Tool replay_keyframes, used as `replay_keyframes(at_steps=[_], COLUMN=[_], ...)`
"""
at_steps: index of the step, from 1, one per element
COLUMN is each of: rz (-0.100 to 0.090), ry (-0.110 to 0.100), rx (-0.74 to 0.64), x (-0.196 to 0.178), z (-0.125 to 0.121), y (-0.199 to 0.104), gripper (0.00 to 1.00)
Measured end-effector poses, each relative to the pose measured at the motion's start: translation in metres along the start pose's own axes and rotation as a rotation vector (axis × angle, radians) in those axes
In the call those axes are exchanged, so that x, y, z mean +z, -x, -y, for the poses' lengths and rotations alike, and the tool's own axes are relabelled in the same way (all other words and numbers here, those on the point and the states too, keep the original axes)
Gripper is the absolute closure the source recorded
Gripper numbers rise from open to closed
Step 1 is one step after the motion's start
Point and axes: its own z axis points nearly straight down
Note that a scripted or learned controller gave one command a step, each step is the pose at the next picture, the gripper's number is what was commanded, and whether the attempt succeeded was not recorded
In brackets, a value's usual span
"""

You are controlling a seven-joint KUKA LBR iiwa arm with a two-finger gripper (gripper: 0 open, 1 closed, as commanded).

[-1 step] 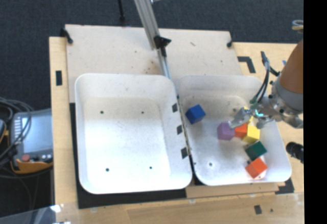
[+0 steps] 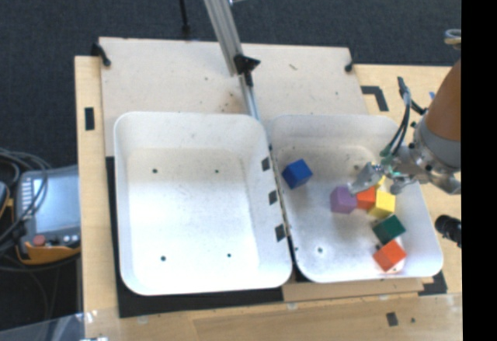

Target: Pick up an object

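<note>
The right bin [image 2: 326, 254] holds several small blocks. A blue cube [image 2: 297, 174] lies near its left wall. A purple block [image 2: 342, 200] sits mid-bin, touching an orange block [image 2: 366, 199] and a yellow cube [image 2: 382, 202]. Below them are a dark green cube [image 2: 388, 229] and an orange-red cube [image 2: 390, 255]. My gripper [image 2: 379, 178] hangs low over the cluster, just above the orange and yellow blocks, reaching in from the right. No block shows between its fingers.
The left bin [image 2: 194, 200] stands beside the right one. A slanted aluminium rail [image 2: 221, 13] runs from the top down to the bins' shared edge. A grey box with cables [image 2: 46, 211] sits off the bench's left side.
</note>
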Motion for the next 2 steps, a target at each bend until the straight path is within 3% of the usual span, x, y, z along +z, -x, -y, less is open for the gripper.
replay_keyframes(at_steps=[2], rz=[0.001], ry=[-0.005], rx=[0.003], x=[0.087], z=[0.002], y=[0.0], gripper=[0.0])
